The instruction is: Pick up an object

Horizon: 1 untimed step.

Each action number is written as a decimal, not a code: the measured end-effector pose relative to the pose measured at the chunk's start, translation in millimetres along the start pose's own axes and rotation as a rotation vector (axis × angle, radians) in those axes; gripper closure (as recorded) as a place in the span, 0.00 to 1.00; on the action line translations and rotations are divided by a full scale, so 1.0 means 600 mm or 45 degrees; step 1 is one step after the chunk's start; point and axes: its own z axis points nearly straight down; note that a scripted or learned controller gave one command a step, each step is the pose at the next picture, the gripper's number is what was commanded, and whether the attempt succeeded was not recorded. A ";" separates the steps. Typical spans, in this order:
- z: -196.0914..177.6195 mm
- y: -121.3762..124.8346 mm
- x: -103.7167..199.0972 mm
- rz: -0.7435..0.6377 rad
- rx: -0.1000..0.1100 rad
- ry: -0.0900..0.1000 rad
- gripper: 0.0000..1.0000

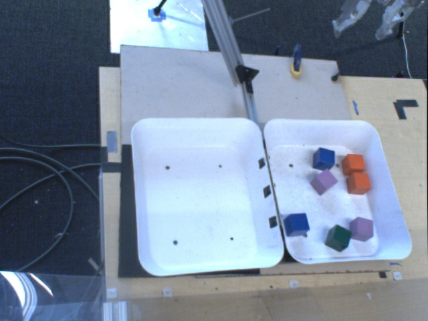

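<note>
Blocks sit in right bin (394, 199); gripper (378, 15) parked up top-right, fingers apart, empty. Best drop on isolated blue block (296, 224), descend straight.

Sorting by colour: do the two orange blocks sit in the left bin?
No, both orange blocks lie in the right bin, touching each other.

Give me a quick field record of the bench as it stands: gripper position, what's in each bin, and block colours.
gripper: top right of the view, off the bins, above the dark floor
fingers: apart, nothing between them
right bin: holds seven blocks
blue blocks: and
orange blocks: and, touching
purple blocks: and
green block
left bin: white, beside the right bin
</note>
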 end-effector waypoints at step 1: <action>0.036 0.042 -0.029 0.008 0.001 -0.002 0.00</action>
